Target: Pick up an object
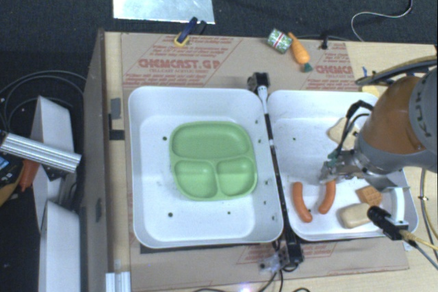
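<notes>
A: Two sausages [327,197] lie in the right bin [301,120], smooth, glossy, orange-red, each a short rounded cylinder. One sits right under the gripper [333,173], its upper end touching or just below the tips. The other sausage [302,202] lies just left of the first, slightly curved, apart from the tips.

B: Jaws?

A: Cannot tell. Dark metal and cables at the wrist blur together; whether they are spread or pressed is not readable, and nothing clearly sits between them.

B: Around them?

A: Right of and below the tips, a pale bun-like lump [354,216], matte, rounded. Above it a tan cracker [369,195], flat, partly under the arm [400,126]. Above the tips, a cream wedge [339,128], its right side hidden by the orange band.

B: Further out?

A: Far left of the jaws, the left bin [147,147] holds a green plastic tray [213,160], three compartments, rounded corners. Beyond the bins, on brown cardboard [226,58] printed in red, lie a small green can [279,40] and a toy carrot [299,52]. The arm's right side is cut off at the frame edge.
</notes>
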{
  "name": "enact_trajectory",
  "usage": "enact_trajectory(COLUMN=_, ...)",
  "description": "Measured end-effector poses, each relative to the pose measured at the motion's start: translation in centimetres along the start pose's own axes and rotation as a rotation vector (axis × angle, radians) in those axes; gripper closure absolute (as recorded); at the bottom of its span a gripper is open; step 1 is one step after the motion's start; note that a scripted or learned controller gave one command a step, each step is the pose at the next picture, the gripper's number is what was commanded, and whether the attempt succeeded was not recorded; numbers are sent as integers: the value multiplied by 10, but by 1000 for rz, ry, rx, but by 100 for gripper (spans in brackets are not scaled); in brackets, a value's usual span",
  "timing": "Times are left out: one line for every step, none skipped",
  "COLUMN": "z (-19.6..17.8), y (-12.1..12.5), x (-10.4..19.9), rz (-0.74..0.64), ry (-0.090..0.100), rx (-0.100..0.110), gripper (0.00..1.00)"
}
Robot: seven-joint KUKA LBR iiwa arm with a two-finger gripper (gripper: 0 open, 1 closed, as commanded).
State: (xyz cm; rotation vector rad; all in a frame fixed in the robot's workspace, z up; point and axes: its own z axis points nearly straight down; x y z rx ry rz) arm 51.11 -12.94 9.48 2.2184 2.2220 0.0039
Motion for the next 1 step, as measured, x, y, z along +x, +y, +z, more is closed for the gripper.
enact_trajectory(z=-90, y=19, x=63, rz=-3, ry=0, rx=-1, gripper=100)
